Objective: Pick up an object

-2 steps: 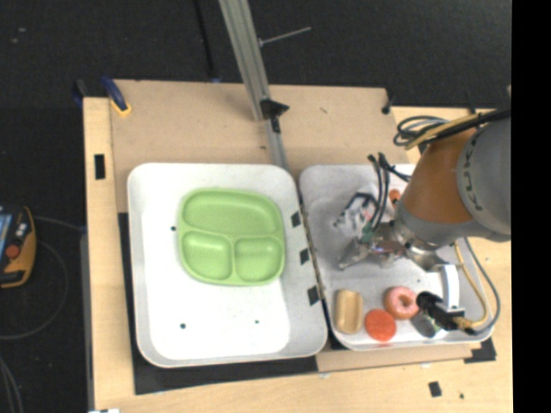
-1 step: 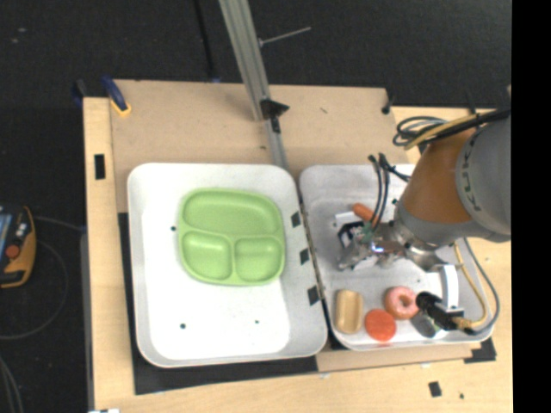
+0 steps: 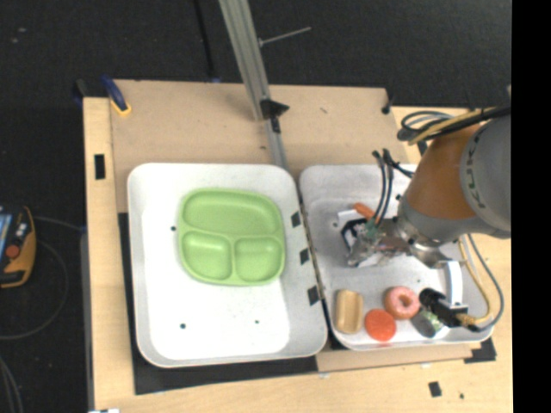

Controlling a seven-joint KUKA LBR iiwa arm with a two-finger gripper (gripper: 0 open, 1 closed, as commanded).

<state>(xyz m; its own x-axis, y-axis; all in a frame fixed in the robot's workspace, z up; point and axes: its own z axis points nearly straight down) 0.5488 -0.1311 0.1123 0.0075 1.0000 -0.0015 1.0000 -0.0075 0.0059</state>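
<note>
We see three candidates for the pick along the near edge of the right bin (image 3: 331,188): a pink doughnut (image 3: 401,300), a red-orange ball (image 3: 380,325) just beside it, and a tan roll (image 3: 347,311) close to the bin's left wall. The gripper (image 3: 357,249) sits low over the middle of that bin, apart from all three and above what looks like bare white floor. Cables and brackets crowd its tip, so we cannot tell how far open it is or whether it has hold of anything.

We judge that a close here would likely catch nothing. The doughnut and ball lie so near each other that going for one could nudge the other away. The roll is near enough the wall for the gripper to strike the rim. The left bin (image 3: 215,325) holds a green divided plate (image 3: 232,235), well apart, and both bins rest on the pale surface (image 3: 189,119)
</note>
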